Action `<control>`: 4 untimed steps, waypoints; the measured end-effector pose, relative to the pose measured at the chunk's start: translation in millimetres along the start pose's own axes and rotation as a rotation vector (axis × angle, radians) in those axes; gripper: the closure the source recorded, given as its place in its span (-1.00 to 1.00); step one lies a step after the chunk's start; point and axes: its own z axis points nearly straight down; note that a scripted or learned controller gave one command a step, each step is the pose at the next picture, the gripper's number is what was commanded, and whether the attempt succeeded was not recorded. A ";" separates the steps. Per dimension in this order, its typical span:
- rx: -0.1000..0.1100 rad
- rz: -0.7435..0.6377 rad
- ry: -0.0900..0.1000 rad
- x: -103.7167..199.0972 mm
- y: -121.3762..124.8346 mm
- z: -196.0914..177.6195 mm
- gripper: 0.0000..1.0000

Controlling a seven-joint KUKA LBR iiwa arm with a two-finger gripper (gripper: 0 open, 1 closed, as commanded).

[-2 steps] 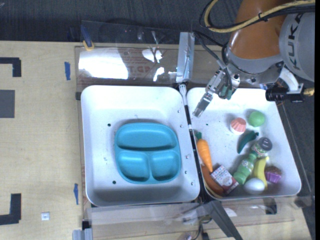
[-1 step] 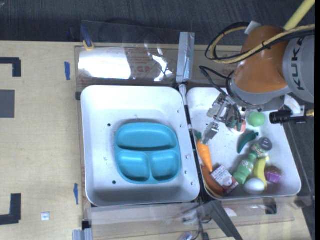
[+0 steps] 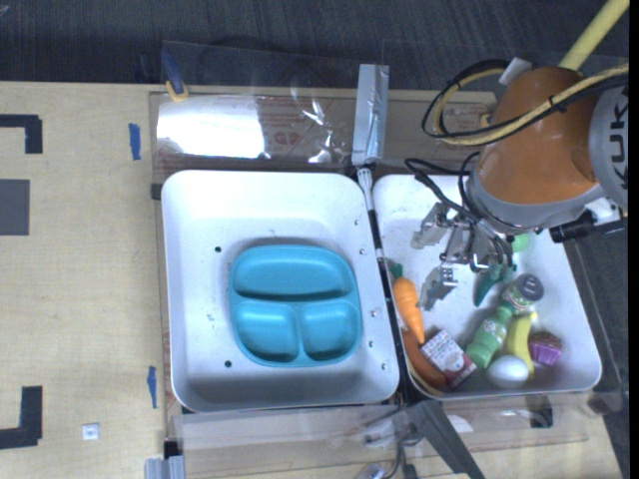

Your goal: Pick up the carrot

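Observation:
The orange carrot (image 3: 406,307) lies along the left wall of the right bin (image 3: 584,317), its green stalk end pointing to the back. My gripper (image 3: 461,272) hangs over the middle of that bin, just right of the carrot and slightly behind it. Its fingers are spread and nothing sits between them. They are apart from the carrot. The grey arm with its orange band (image 3: 534,138) comes in from the upper right.
A red and white packet (image 3: 446,352) and a brown item (image 3: 423,369) lie at the carrot's near end. A green bottle (image 3: 487,335), a yellow piece (image 3: 521,332), a white egg (image 3: 509,370), a purple piece (image 3: 545,347) and a teal item (image 3: 489,283) crowd the bin's right. The left bin (image 3: 190,267) holds a blue divided plate (image 3: 295,302).

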 end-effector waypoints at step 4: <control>-0.001 -0.513 -0.007 -108.8 57.8 6.6 -1.00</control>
